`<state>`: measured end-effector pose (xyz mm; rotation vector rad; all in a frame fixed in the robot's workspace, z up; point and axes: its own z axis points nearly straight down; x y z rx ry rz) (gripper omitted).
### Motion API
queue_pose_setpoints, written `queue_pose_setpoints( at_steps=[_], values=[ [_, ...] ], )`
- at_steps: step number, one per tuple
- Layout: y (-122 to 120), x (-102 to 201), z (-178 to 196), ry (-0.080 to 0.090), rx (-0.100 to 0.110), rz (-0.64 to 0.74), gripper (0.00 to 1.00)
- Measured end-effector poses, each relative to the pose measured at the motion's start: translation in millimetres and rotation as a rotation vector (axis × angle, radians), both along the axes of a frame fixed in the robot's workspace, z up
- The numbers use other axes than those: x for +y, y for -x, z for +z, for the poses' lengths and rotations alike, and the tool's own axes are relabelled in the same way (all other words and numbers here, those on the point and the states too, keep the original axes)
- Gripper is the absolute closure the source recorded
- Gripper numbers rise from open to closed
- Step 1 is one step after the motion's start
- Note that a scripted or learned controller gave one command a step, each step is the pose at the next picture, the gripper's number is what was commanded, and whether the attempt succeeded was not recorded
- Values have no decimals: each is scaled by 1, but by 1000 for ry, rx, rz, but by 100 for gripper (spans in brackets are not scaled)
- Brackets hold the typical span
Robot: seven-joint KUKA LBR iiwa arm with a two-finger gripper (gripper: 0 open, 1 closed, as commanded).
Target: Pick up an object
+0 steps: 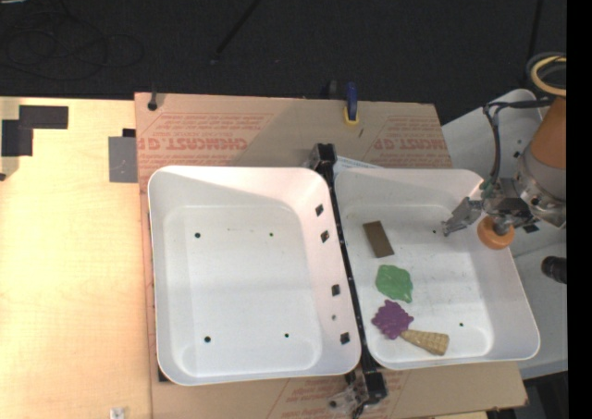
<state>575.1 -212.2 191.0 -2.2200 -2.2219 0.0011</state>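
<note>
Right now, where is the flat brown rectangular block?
The flat brown rectangular block lies in the right white bin, near its middle divider, just above the green lump and left of the gripper.

Block, leaf, grapes, cone in right bin

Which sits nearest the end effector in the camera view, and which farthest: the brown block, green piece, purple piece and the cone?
From the end effector, over the right bin's upper right part:
1. Brown block, mid-bin, to its left.
2. Green piece, below the block.
3. Purple piece and cone, near the bin's front edge: too close to call.
</note>
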Motion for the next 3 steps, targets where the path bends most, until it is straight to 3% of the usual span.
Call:
queue_pose_setpoints(
  at_steps=[1, 2, 3],
  values=[
    [0, 0, 10, -1, 1, 1, 100],
    [-23, 55, -89, 3, -8, 0, 100],
    [-7, 115, -95, 10, -22, 1, 100]
  ],
)
